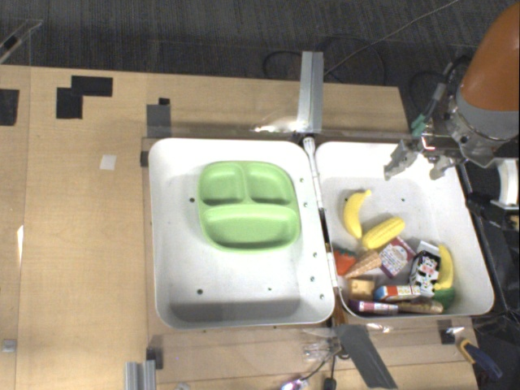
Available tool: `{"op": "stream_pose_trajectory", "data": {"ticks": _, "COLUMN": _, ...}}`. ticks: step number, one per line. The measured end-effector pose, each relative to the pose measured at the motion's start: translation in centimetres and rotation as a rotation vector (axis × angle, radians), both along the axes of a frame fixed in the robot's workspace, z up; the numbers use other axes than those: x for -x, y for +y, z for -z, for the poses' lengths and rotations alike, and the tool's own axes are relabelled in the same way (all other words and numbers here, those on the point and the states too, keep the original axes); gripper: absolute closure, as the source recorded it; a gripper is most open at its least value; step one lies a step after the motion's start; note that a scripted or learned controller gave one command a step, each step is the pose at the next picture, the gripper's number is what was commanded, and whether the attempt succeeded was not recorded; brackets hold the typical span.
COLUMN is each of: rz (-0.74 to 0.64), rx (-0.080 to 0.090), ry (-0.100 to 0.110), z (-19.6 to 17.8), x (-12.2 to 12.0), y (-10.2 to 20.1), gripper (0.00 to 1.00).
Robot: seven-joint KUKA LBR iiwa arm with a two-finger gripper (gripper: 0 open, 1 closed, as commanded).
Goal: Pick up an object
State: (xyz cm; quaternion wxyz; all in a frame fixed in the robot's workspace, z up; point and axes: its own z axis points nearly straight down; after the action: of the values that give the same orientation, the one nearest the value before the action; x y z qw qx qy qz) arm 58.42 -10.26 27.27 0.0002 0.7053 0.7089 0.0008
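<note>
1. While I watch from the overhead camera, the arm (496,63) reaches in from the right, its orange band and grey wrist sitting over the far right corner of the right bin (357,165).
2. My gripper (418,162) hangs above the far part of that bin, and I see its two fingers (397,162) spread apart with nothing between them.
3. Below and toward the near side, a banana (354,212) lies curved on the white floor of the right bin, apart from the gripper.
4. Just beside the banana, touching or nearly so, lies a yellow corn cob (383,233), tilted.
5. Near the front wall of the same bin I see a crowded heap: an orange cone-shaped piece (363,262), a small purple packet (395,256), a black-and-white carton (426,271) and a second yellow piece (445,265) at the right end.
6. Along the front edge of the heap lie some marker-like sticks (390,292), too small for me to tell more.
7. Over in the left bin (175,234), a green divided plate (247,203) rests flat near the middle, with two small sections on the far side and one long section on the near side.
8. Both bins stand side by side on a wooden bench (73,218), their inner walls touching.
</note>
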Motion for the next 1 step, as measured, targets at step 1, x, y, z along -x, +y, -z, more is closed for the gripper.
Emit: {"op": "stream_pose_trajectory", "data": {"ticks": 1, "rz": 0.009, "rx": 0.0, "ry": -0.001, "z": 14.04, "x": 0.54, "y": 0.31, "gripper": 0.0}}
